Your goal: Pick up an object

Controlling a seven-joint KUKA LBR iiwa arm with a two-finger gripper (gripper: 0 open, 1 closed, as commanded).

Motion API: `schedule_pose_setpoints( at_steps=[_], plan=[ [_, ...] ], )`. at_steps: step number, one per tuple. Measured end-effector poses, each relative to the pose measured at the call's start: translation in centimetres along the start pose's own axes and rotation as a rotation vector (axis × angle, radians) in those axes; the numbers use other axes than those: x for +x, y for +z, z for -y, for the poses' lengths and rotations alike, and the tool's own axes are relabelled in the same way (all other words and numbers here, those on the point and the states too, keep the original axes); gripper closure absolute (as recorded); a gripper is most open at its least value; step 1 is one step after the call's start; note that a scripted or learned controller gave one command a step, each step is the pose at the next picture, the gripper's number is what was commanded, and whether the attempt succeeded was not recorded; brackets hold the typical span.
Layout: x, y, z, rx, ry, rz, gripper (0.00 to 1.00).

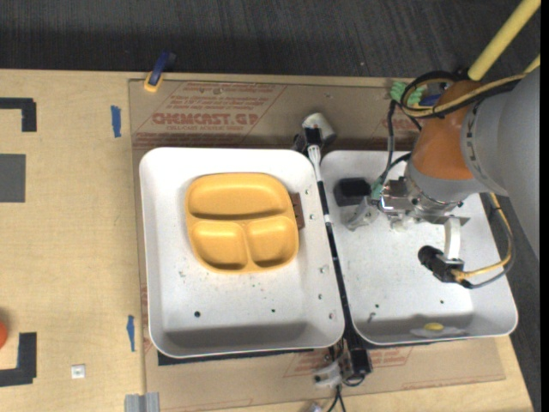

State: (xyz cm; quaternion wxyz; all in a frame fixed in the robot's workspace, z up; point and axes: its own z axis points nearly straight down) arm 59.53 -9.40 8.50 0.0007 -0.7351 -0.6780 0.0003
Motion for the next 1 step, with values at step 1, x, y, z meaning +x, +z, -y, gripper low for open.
schedule_pose_setpoints(
  at_steps=[1],
  plan=[
    [0.0,-0.01,-0.01,0.0,0.0,0.0,0.0]
  ],
)
